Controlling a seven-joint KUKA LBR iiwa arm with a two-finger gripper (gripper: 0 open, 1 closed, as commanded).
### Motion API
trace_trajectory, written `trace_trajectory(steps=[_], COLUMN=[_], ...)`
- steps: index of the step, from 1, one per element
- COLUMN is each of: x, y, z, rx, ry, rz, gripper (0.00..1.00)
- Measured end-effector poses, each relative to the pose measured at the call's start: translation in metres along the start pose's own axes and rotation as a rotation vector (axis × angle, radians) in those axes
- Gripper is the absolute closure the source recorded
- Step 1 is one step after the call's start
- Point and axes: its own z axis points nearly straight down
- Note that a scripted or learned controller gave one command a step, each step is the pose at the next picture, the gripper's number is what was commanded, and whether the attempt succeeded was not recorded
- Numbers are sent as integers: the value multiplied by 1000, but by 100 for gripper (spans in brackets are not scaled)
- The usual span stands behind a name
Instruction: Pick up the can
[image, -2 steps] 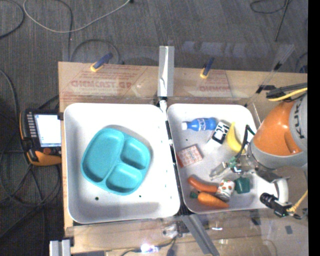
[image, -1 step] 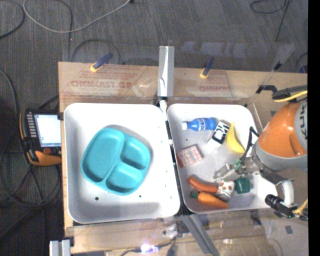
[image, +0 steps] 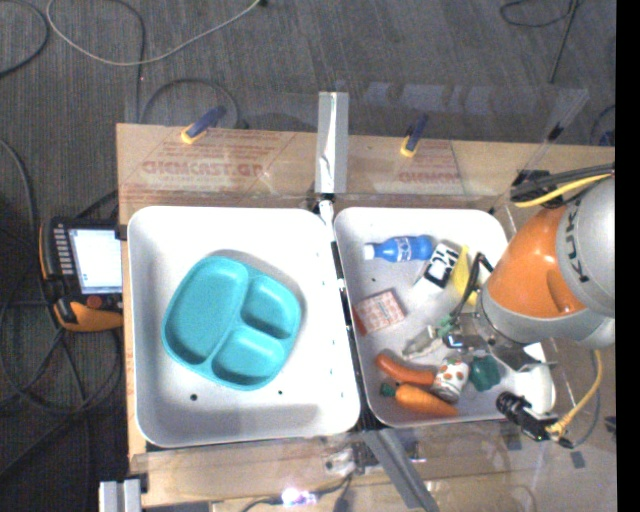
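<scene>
Camera view shows our arm reaching in from the right over the right bin, with the hand low among the clutter near that bin's middle. We cannot tell the hand's state; it is too small and mixed in with the objects.

We take the can to be the small patterned cylinder lying just below the hand, touching the two carrots and just beside a green object. A blue bottle lies at the far end, and a teal tray sits in the left bin.

Our worry is crowding: closing here could catch a carrot or the green object instead, or nudge the can so it rolls aside.
</scene>
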Motion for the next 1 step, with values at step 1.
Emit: trace_trajectory(steps=[1], x=[-52], y=[-1], z=[1], rx=[3], ry=[6], rz=[16], gripper=[0])
